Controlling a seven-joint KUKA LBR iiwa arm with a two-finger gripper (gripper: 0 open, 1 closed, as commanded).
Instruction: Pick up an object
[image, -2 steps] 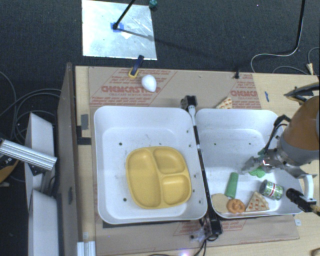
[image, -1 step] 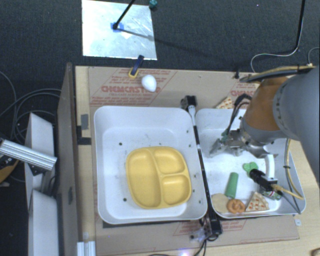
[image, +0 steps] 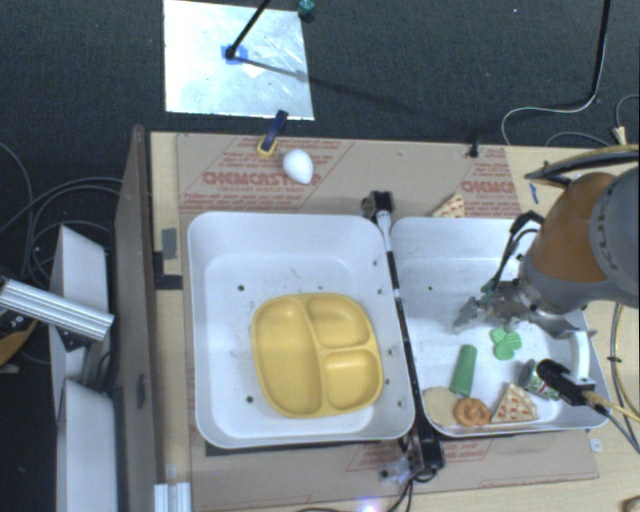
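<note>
You see the gripper low over the right bin, toward its far right side. You cannot tell whether it is released, clenched or grasping anything. Just in front of it lies a small green leaf-shaped piece, and beside that a green cylinder lies tilted on the bin floor. Along the near wall you find a pale round disc, a brown cookie touching it, and a toy pizza slice. The left bin holds a yellow divided plate. A white egg rests on the cardboard behind the bins.
</note>
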